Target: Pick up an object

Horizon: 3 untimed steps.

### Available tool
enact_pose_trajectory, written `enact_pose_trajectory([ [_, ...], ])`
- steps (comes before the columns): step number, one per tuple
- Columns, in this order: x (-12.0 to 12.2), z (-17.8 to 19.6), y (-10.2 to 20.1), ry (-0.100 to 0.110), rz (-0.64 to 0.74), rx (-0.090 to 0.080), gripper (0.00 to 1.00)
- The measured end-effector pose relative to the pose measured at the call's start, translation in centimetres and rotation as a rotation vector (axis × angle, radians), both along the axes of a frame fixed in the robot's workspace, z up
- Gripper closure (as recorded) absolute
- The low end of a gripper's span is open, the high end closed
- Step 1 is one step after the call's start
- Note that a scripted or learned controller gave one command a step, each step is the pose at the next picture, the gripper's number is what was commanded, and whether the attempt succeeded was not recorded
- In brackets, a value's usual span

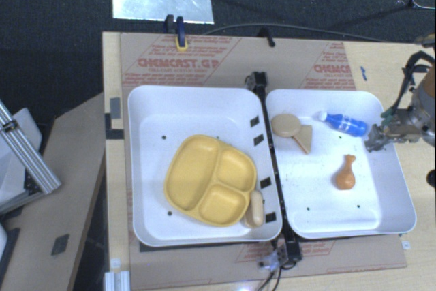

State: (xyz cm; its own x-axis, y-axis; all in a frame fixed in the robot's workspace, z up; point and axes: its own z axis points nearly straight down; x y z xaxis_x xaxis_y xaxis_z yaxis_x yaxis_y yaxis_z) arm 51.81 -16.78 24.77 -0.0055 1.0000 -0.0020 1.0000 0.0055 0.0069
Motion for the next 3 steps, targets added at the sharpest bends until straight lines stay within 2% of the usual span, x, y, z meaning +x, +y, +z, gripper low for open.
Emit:
enact_pose_trajectory([
  [1,0.1,2.8,0.0,0.002,-0.001,0.001,1.00],
  [2,1.6,3.2,5.3,0.003,0.004,0.003,1.00],
  [3,3.6,1.8,11.0,0.004,0.004,0.003,1.00],
])
